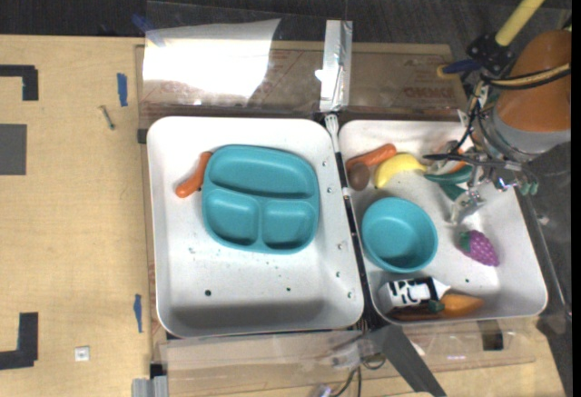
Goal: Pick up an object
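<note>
My gripper [466, 207] hangs over the right bin [526, 232], near its back right part, under the grey arm with the orange band. Just below it lie purple toy grapes [480, 248]. A small teal piece [448, 177] sits right beside the gripper on its left. A yellow lemon [398, 169] and an orange and brown sausage-like toy [369, 162] lie at the bin's back left. A teal bowl [398, 233] stands in the bin's middle. At the front lie a black and white item [411, 291] and an orange carrot [458, 302].
The left bin [172, 268] holds a teal divided plate [260, 197] and an orange sausage-shaped toy [192, 175] by the plate's left edge. A clear plastic sheet [213, 64] lies behind the bins. The wooden bench [64, 204] stretches to the left.
</note>
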Controlling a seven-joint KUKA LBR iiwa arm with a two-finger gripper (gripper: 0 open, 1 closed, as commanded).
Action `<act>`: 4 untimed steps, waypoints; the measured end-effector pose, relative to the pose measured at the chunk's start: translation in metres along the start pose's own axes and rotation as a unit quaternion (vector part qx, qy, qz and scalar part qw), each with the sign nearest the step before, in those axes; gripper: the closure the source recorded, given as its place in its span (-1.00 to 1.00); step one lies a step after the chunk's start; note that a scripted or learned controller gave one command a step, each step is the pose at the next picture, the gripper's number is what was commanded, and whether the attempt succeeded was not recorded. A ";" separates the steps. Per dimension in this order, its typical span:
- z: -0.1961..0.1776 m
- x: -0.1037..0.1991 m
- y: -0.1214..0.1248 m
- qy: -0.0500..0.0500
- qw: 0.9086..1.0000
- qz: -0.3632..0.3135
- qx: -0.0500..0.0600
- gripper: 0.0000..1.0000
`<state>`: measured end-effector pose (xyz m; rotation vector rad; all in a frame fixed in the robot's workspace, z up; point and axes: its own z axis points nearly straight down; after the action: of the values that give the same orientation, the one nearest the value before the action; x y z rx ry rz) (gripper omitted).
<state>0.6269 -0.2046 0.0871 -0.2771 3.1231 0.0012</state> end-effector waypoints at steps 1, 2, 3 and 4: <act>0.000 -0.004 0.023 0.000 0.996 0.091 0.000 -1.00; 0.000 -0.005 0.046 0.000 0.971 0.238 0.001 -1.00; -0.015 -0.009 0.046 -0.006 0.972 0.237 0.002 1.00; -0.133 -0.013 0.093 -0.006 0.973 0.229 0.001 1.00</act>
<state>0.6227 -0.1108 0.2201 0.4450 3.0924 0.0019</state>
